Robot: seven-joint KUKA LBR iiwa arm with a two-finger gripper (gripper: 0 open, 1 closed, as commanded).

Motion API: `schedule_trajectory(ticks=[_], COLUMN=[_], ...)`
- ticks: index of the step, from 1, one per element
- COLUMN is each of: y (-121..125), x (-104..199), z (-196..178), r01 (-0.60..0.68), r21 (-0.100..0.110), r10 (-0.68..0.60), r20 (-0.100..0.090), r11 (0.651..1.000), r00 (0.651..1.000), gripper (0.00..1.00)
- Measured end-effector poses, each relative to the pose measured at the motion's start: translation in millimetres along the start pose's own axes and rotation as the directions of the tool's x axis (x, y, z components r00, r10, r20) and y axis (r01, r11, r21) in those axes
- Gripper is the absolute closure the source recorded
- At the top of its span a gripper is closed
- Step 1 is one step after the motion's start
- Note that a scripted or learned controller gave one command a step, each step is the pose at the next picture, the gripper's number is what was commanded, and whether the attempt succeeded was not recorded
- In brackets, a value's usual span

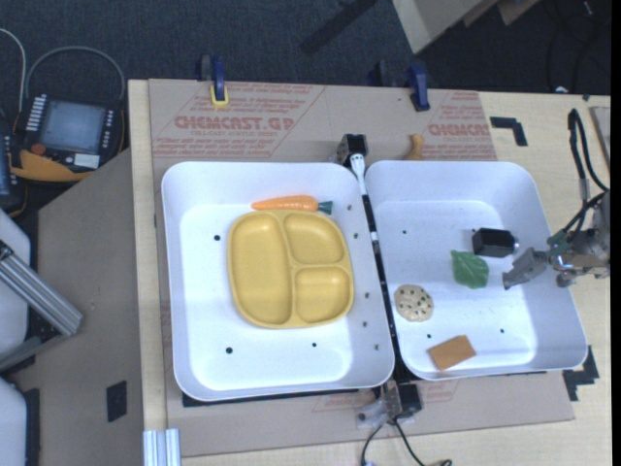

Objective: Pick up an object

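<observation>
In the right bin [505, 187] lie a small black block [492, 241], a green leafy piece [470, 267], a round speckled cookie [414, 302] and a flat brown cracker [451, 351]. My gripper [529, 265] reaches in low over the bin's right side. Its tip is just right of the green piece and below the black block, and it touches neither. I see nothing held in it. The left bin [194, 260] holds a yellow divided plate [289, 267], with an orange carrot [286, 203] lying along the plate's far edge.
The two bins meet at a raised rim [374, 250] down the middle. Cables and wrist hardware [582, 231] crowd the right bin's right wall. Blue clamps [418, 85] stand on the cardboard behind the bins.
</observation>
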State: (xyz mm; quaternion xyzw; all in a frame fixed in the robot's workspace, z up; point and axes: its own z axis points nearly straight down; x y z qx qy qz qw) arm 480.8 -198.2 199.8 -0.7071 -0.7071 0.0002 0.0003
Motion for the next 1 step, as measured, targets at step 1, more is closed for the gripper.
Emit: schedule_trajectory(ticks=[1], y=[-1.0], x=[0.7], z=[42.8], r01=[0.000], r21=[0.005], r10=[0.000], r20=[-0.003], r11=[1.000], r00=[1.000], gripper=[0.00])
